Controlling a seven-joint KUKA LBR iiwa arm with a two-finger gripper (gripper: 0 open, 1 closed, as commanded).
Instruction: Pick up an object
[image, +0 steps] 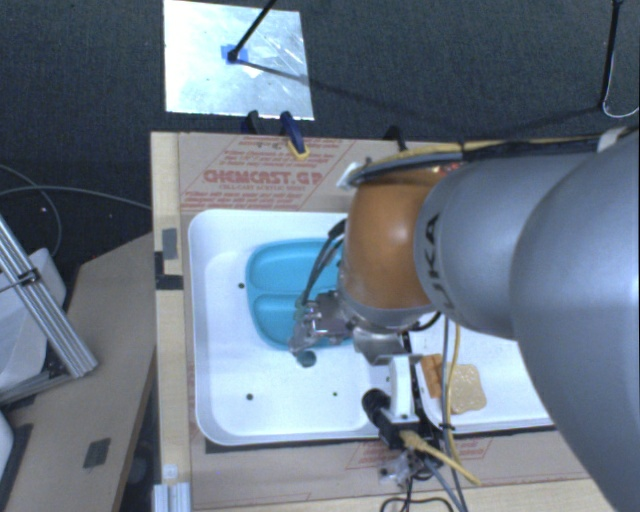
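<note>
Arm (520, 240): grey, with an orange band above the wrist; reaches in from the right and covers much of the right bin and the seam between the two bins.

Tabletop (270, 165): brown board with red print at its far edge; carries both white bins side by side.

Left bin (215, 330): shallow, white, a few small dark dots on its floor; its near-left part shows bare floor.

Right bin (500, 400): a strip along its near edge shows beside the arm.

Blue object (275, 290): light blue, rounded, dish-like with a crease across it; lies in the far-right part of the left bin, its right side hidden under the wrist. Likely target.

Tan object (462, 388): flat, pale brown, with an orange piece just beside it; lies near the near edge of the right bin.

Pincer (305, 345): low over the left bin at the near-right edge of the blue object, touching or just above it; whether it is spread or pressed together, cannot tell. Nothing visibly pinched.

Progress: judged early to middle. Approach looks made; grasp not confirmed, lift not done. The blue object sits on the bin floor.
</note>
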